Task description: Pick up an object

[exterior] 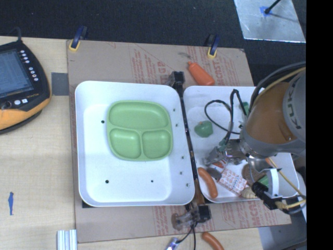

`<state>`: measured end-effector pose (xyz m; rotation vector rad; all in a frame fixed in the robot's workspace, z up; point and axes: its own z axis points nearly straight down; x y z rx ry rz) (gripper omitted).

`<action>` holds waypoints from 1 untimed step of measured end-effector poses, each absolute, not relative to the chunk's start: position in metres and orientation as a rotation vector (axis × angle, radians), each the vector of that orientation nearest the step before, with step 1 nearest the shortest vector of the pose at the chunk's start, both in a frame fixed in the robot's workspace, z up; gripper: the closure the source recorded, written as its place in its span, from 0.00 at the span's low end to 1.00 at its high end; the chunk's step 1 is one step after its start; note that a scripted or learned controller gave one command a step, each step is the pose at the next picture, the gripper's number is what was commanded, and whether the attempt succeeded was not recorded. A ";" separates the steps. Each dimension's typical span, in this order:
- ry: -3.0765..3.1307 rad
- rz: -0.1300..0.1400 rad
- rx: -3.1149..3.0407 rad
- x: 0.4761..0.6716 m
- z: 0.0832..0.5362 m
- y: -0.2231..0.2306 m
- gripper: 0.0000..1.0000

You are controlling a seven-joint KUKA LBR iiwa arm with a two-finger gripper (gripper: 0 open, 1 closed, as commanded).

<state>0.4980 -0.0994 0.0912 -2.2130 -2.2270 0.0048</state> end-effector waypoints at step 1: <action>-2.228 0.003 -2.214 0.499 0.091 -0.094 0.00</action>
